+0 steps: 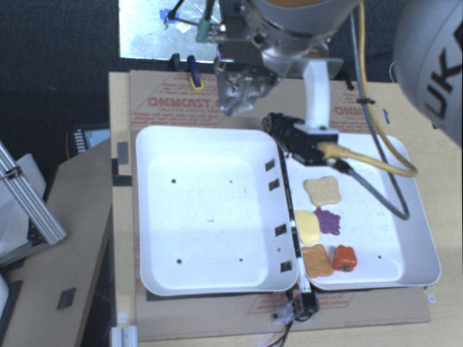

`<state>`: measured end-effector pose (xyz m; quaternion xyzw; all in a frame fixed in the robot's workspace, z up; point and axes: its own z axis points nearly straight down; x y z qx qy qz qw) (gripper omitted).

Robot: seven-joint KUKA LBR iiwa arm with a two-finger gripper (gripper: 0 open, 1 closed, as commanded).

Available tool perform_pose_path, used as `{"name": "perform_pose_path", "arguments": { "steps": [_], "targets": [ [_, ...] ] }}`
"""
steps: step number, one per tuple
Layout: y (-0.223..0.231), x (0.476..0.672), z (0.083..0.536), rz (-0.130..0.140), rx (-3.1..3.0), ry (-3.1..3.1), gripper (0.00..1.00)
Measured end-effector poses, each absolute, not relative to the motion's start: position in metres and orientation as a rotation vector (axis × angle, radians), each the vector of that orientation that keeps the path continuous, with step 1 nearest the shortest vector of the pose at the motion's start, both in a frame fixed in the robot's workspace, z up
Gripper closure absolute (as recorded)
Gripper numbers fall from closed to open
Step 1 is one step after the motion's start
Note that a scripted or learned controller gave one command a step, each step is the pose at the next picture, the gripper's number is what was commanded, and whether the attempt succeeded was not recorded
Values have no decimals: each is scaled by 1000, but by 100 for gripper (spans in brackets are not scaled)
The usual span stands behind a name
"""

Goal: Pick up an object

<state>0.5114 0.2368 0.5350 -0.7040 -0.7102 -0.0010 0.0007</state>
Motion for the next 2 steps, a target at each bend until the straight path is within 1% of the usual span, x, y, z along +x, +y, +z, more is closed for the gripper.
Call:
{"name": "perform_pose_path", "arguments": {
  "steps": [1, 2],
  "targets": [
    [234, 513, 535, -3, -2216, -2227, 0],
    [234, 513, 535, -3, -2216, -2227, 0]
  ]
}}
